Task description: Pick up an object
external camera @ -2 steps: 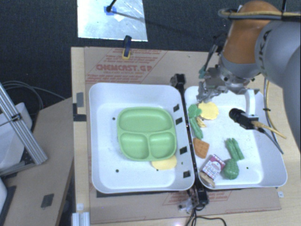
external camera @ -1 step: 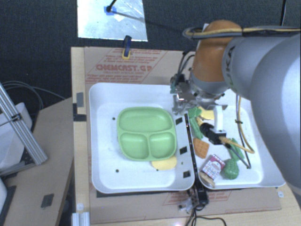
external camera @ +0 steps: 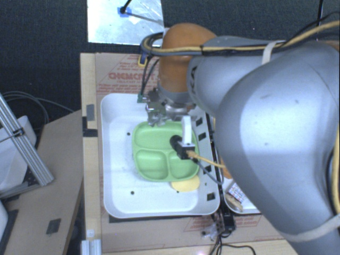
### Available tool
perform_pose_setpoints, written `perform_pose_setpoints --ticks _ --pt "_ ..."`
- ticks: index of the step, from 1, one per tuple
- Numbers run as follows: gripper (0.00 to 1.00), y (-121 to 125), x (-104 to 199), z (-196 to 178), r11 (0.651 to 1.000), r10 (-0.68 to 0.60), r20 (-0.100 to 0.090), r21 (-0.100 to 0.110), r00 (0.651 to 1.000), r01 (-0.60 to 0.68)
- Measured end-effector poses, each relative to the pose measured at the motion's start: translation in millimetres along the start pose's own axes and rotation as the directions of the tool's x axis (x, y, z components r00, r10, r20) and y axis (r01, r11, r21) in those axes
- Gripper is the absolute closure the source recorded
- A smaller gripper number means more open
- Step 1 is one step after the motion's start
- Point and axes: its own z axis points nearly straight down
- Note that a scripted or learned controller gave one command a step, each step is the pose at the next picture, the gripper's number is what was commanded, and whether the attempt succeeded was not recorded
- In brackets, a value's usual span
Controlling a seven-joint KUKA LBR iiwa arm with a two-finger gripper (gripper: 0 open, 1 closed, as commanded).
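Camera view: gripper, its grip state impossible to tell, hovers at the green plate's upper rim; it could slip off.

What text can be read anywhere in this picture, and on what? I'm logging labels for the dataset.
"CHEMICAL": red print on the cardboard sheet under the white bin; only part of it is legible, and the smaller line below is too blurred to read.
Red print on the cardboard's lower edge: too blurred to read.
Packet in the right bin: print too small to read.
Green divided tray: no text.
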Motion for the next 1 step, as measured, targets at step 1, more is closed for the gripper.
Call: perform_pose_setpoints --ticks 1 --pt "1.00 5.6 57.8 -87.5 1.000 0.004 -0.001 -0.009 1.000 -0.004"
